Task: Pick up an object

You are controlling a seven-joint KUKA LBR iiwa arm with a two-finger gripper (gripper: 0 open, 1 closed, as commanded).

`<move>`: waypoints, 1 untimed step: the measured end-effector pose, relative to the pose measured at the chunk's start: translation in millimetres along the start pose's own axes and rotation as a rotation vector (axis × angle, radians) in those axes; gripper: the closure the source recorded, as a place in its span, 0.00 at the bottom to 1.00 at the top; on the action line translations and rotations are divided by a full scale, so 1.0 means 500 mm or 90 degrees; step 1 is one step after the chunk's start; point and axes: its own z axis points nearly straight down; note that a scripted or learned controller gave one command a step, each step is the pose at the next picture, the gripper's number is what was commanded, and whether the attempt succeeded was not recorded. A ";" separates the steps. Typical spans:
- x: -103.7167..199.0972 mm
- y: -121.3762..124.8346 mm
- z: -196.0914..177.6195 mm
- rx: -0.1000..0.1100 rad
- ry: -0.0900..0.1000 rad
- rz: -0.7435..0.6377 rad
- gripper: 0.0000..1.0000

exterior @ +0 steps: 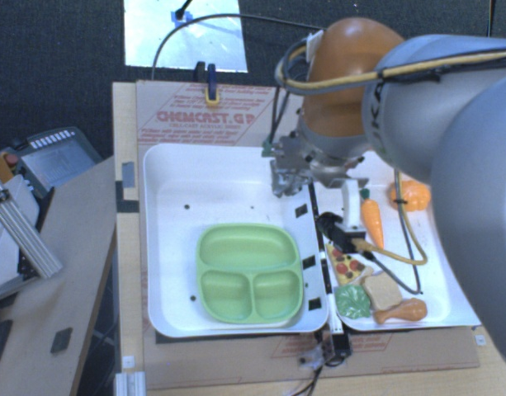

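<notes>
The gripper [290,180] hangs over the back right corner of the left bin [174,221], near the divider between the bins. A green divided plate [251,272] lies at the front of the left bin. In the right bin [451,299] I see an orange carrot [372,221], an orange fruit [411,195], a pizza slice [347,266], a bread slice [380,289], a green leafy piece [352,301] and a chicken drumstick [401,310]. Nothing shows between the gripper's fingers.
The grey arm with its orange band [347,73] covers the upper right of the view and much of the right bin. A cable [401,254] loops over the right bin's toys. A grey device [59,159] and a metal rail [21,233] sit at the left.
</notes>
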 end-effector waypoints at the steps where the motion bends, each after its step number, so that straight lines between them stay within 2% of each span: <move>1: -0.005 0.000 0.001 0.001 0.000 0.003 0.00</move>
